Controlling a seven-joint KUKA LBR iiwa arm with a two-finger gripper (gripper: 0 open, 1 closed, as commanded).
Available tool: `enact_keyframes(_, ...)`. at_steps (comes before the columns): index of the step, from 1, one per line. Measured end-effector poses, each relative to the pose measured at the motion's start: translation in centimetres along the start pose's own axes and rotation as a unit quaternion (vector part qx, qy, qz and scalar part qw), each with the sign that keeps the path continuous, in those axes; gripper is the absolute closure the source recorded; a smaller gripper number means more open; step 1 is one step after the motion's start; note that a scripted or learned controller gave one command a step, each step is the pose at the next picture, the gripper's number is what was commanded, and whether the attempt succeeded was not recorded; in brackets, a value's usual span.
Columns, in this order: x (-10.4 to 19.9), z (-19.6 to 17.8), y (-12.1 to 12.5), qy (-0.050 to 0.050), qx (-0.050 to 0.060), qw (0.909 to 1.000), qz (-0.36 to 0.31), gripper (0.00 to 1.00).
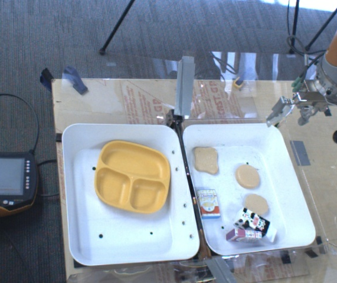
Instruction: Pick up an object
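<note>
The right bin holds a tan toast-shaped piece, two round tan discs, a small orange-and-white carton and a cow-patterned milk carton lying on its side. A yellow divided plate lies in the left bin. My gripper hangs above the bench just beyond the right bin's far right corner. It is open with nothing between its fingers, and it is apart from every object.
A grey metal post stands at the far end of the seam between the bins. A teach pendant lies on the floor at left. Tripod legs stand beyond the bench.
</note>
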State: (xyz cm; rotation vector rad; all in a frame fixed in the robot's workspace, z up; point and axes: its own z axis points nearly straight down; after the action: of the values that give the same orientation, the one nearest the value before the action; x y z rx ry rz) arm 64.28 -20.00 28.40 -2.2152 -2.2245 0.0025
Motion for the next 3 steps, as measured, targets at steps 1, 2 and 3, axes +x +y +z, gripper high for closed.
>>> enact_keyframes(1, -0.9, 7.0, -1.2, 0.001, 0.004, 1.0, -0.001, 0.0)
enact_keyframes(2, 1.7, 11.9, -4.3, 0.001, 0.004, 1.0, 0.002, 0.0)
enact_keyframes(3, 3.4, 20.0, -9.6, 0.002, 0.003, 1.0, 0.0, 0.0)
